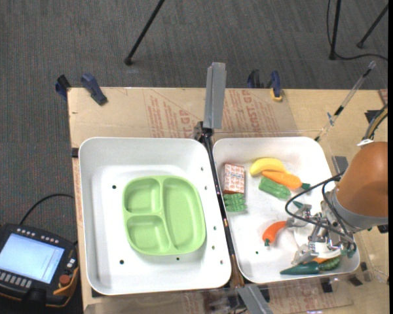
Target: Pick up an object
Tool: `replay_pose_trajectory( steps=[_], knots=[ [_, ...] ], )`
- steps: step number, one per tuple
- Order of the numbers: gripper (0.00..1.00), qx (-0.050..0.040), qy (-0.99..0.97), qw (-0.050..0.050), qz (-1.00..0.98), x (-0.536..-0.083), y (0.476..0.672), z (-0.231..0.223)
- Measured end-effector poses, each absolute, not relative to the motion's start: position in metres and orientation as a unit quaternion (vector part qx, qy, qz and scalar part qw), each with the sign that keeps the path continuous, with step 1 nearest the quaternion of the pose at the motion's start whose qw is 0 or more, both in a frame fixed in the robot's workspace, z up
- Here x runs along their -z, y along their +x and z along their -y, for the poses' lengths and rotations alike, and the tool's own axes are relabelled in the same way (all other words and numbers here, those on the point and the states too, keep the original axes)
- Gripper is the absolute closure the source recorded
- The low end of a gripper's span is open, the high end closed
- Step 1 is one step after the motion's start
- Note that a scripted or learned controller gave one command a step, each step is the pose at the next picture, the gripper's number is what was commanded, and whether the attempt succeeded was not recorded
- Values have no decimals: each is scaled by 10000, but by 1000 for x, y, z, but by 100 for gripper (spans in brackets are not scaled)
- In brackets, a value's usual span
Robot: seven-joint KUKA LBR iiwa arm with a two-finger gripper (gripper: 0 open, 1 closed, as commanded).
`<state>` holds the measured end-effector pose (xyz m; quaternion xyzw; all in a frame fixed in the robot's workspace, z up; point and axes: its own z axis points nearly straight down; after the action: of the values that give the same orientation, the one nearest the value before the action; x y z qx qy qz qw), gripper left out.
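Overall, a bench topped with brown cardboard (150,110) stands on dark grey carpet (65,38); tripod legs (147,25) cross the floor beyond it, and blue clamps (92,87) grip the far edge.

Lower left, on the floor: a teach pendant (29,260) with a lit screen.

Left bin (95,169): shallow, white, holding one light green divided plate (164,215) with three compartments, lying flat near the middle.

Between the bins: a grey upright post (215,97) at the far side, with a dark seam running down toward the near edge.

Right bin (314,150): shallow, white, holding the loose toy food. Against its left wall, a small printed carton (234,178) with a green ridged piece (235,203) just below it. Near the far middle, a yellow banana (267,165) touching an orange carrot (281,178), with a green pod (274,188) just beside them. Near the middle, an orange pepper (274,231) with a dark stem end. At the near right corner, a dark green chilli (308,267) lying along the wall, with a small orange piece (326,261) against it.

Right edge: the arm's orange band (370,178) and grey wrist, with cables looping around. The gripper (318,246) hangs low over the near right corner, just above the chilli; I cannot tell how its tips stand, nor whether anything is between them.
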<state>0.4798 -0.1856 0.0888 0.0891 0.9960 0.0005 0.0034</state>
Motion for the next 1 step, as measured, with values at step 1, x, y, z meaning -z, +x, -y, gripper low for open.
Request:
replay_pose_trajectory(
  steps=[1],
  knots=[
    [0,-17,1247,6,-9922,-87,547,131]
  ],
)
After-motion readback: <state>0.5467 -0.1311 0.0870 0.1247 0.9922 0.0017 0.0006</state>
